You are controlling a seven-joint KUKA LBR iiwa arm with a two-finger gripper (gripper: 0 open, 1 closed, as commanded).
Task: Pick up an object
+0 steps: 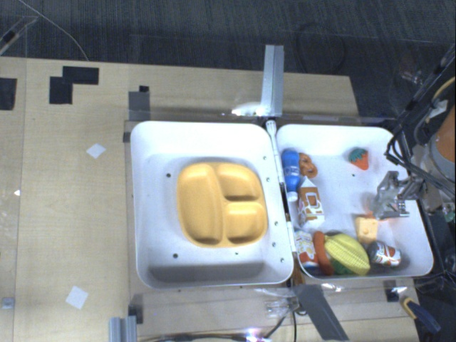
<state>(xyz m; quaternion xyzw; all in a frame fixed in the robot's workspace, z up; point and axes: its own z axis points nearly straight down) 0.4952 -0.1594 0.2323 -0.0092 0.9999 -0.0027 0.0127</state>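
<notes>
My gripper point(385, 204) hangs over the right side of the right bin point(335, 142), its metal fingers pointing left and spread apart with nothing between them. Just below it lies a pale yellow cheese cube point(366, 229). Farther down sit a small can point(385, 255) and a corn cob point(347, 252). A strawberry point(360, 157) lies up and left of the gripper. Along the bin's left wall are a blue bottle point(290, 166), a pretzel point(308, 165), a white and orange carton point(311, 204) and a hot dog point(320, 251).
The left bin point(149, 191) holds a yellow divided tray point(221, 203). A metal post point(273, 80) stands behind the gap between the bins. Black cables point(417, 112) run along the right side near the arm.
</notes>
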